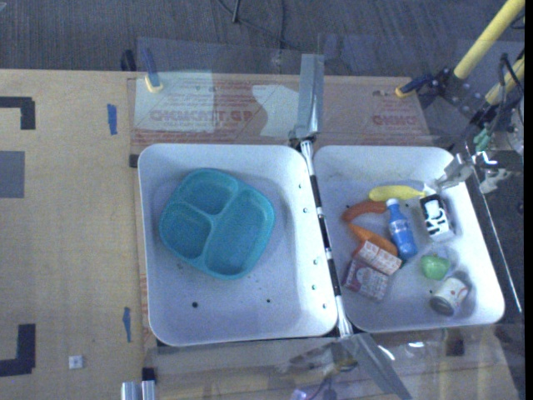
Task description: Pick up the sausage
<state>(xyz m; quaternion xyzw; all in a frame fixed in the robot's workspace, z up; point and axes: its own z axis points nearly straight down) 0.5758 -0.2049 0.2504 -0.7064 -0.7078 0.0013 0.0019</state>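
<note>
The sausage (364,210) lies in the right bin (491,302), a curved orange-red piece just beside the blue bottle (401,230), touching or nearly touching its upper end, with the banana (396,193) just above the bottle. An orange block (375,242) and a printed carton (372,271) sit below the bottle on the same side as the sausage. The tool (454,173) hangs at the bin's far right rim, above the black-and-white box (434,217) and well apart from the sausage; whether it is spread or pressed together, I cannot tell. Nothing is grasped, so this looks like the approach step. The next move calls for travelling across past the bottle and descending on the sausage's free end, away from the bottle and banana.
</note>
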